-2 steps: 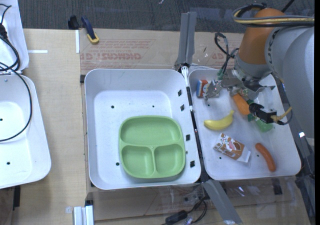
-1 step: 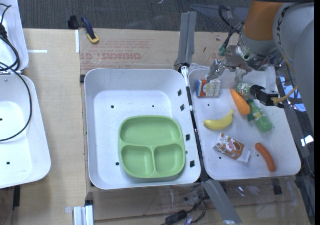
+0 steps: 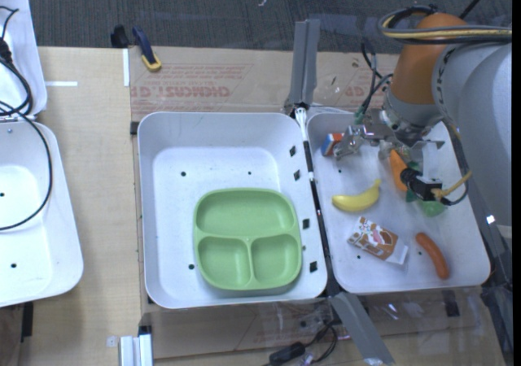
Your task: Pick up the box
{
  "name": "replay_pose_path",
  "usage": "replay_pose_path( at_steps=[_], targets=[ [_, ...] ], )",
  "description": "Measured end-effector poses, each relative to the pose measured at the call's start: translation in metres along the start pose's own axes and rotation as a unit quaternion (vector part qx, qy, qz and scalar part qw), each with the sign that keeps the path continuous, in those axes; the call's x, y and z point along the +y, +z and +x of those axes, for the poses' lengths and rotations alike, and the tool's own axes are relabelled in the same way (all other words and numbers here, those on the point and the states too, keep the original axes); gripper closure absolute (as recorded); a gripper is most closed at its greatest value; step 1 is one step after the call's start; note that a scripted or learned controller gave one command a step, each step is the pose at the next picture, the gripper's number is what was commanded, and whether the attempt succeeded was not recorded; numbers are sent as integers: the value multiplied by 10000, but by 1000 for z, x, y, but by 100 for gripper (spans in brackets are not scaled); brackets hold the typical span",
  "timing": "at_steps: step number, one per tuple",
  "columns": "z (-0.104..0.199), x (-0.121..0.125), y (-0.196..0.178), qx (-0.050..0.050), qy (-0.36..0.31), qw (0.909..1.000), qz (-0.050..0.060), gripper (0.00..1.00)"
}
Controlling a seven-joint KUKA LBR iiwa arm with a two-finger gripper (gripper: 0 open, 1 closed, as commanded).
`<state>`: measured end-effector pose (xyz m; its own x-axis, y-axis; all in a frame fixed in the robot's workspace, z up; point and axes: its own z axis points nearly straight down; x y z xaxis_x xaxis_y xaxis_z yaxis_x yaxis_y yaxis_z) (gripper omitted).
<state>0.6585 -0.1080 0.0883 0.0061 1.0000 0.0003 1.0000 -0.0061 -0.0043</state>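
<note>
the grey arm [image 3: 480, 104] with its orange band comes in from the right and hangs over the far end of the right bin [image 3: 464, 263]. the left bin [image 3: 163, 193] sits just beside it, the two walls touching along the middle, and holds a green three-part tray [image 3: 247, 238] lying flat toward its near side. the gripper [image 3: 352, 145] is low over the far left corner of the right bin, close to a small red and blue thing [image 3: 332, 143] by the wall; i cannot tell how the tool is set. the box [image 3: 377, 241], white with red and brown print, lies flat near the front of the right bin, well apart from the gripper. a yellow banana [image 3: 358, 198] lies between them. an orange sausage [image 3: 432, 254] lies just right of the box, and a carrot [image 3: 398, 167] with a green top sits under the wrist
</note>
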Motion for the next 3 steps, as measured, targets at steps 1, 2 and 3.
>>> replay_pose_path(
  at_steps=[1, 2, 3],
  targets=[
    [29, 0, -100, -6, 219, 9998, 5, 0],
    [-9, 7, -33, -1, 33, 9999, -113, 0],
    [1, 13, -27, -36, 160, 9996, -236, 0]
  ],
)
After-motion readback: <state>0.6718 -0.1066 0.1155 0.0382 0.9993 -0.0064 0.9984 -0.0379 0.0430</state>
